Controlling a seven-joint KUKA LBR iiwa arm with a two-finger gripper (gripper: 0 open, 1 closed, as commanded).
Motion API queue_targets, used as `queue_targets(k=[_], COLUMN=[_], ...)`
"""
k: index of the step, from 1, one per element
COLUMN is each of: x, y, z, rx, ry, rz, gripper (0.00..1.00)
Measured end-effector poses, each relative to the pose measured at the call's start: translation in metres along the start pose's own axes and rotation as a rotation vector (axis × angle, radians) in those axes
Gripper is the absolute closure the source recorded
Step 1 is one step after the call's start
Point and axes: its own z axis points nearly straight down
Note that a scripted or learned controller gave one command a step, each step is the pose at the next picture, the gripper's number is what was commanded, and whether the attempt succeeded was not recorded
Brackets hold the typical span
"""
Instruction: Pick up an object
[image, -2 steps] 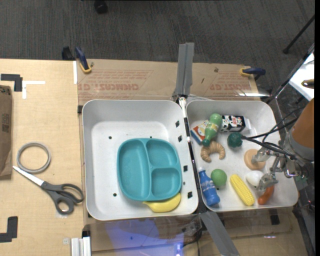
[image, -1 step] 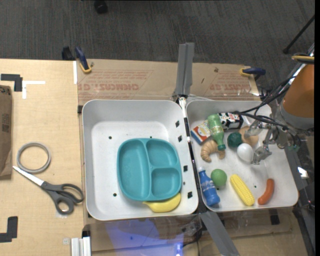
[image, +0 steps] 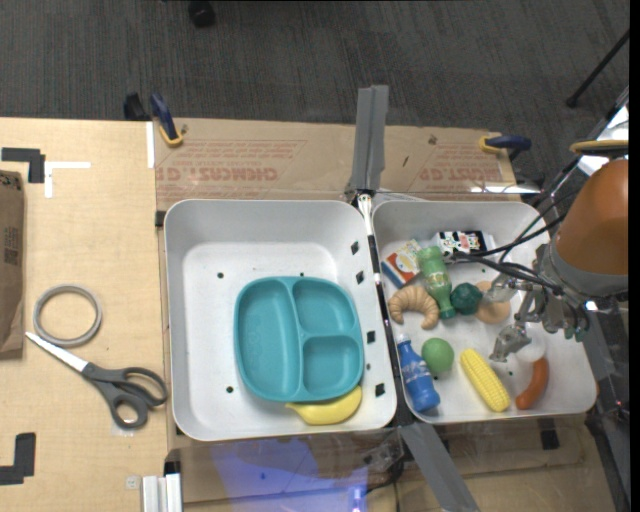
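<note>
The claw (image: 512, 342) hangs low in the right bin (image: 560, 400), whether apart or together I cannot tell, with the corn (image: 484, 379) just near-left of it, lying slantwise, and the sausage (image: 533, 383) just near-right of it.

Two bins side by side: the left bin (image: 190, 300) holds a divided tray (image: 298, 338) with a banana (image: 330, 408) at its near edge. The right bin (image: 560, 400) holds a croissant (image: 415, 302) and bottle (image: 417, 375) at left, corn (image: 485, 379) and sausage (image: 531, 384) nearer right. Scissors (image: 105, 380) and a tape roll (image: 67, 314) lie left of the bins.
</note>
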Motion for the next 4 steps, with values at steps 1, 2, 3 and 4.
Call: queue_targets(k=[1, 2, 3, 4], x=[-0.066, -0.082, -0.035, -0.02], y=[0.056, 0.067, 0.067, 0.078], z=[0.0, 0.0, 0.0, 0.0], rx=[-0.002, 0.008, 0.0, -0.001], ry=[-0.003, 0.03, 0.0, -0.002], rz=[0.191, 0.319, 0.306, 0.439], gripper=[0.0, 0.0, 0.0, 0.0])
